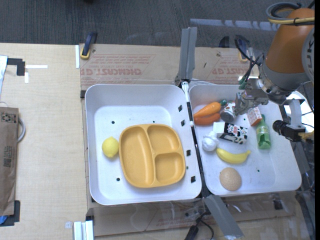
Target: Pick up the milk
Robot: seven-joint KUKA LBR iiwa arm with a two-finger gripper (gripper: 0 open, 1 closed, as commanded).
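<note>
Camera view, looking down at a slant. Two white bins side by side. Left bin (95, 134): a yellow divided plate (151, 155) in the middle, a lemon (110, 147) just left of it.

Right bin (285, 174): things crowded toward its far left. The milk (234, 133), a small carton with cow patches, lies on its side near the bin's middle, a carrot (207, 112) beyond it, a banana (233, 156) and an egg (230, 179) nearer, a green bottle (263, 136) to its right.

The gripper (246, 103) hangs over the bin's far part, just beyond the carton, nothing seen in it; cannot tell whether it is released or clenched. Judged: approach stage, milk not yet lifted.
</note>
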